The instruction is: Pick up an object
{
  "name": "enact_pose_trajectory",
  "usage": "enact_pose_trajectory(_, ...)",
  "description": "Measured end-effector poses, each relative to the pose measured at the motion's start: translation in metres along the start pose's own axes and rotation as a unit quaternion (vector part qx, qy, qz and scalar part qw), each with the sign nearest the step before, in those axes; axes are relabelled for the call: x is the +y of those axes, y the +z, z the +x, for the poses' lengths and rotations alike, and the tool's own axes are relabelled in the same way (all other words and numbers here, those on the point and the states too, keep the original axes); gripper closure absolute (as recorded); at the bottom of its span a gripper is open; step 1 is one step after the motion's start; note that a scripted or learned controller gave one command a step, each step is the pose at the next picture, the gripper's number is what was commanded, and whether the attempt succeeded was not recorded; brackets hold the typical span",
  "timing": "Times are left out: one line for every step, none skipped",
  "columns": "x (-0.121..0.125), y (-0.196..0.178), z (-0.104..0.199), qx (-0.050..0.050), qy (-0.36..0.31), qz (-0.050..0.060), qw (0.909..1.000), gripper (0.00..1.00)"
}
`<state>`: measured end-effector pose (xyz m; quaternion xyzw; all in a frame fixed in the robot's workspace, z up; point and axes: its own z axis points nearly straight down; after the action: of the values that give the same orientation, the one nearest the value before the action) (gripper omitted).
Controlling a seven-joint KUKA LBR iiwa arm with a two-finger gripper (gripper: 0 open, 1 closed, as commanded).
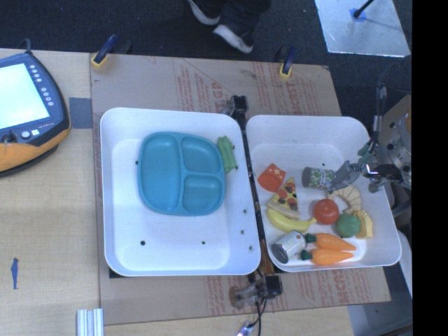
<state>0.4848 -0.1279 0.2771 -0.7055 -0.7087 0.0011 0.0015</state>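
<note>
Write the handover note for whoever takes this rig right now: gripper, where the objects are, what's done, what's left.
Gripper: low over the right bin, beside the can; nothing visibly between its fingers, and whether they are open or shut is unclear.
Right bin: can, tomato, pizza slice, banana, carrot, a tipped metal cup and other toy food.
Left bin: blue divided plate, with a green item at its right edge.
Done: nothing lifted.
Left: grasp one object and raise it.
</note>
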Motion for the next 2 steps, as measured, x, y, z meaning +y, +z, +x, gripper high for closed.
enact_pose_trajectory(0.015, 0.124, -0.012, 0.000, 0.000, 0.002, 1.0000, 0.00)
enact_pose_trajectory(0.063, 0.183, -0.017, -0.001, -0.001, -0.003, 1.0000, 0.00)
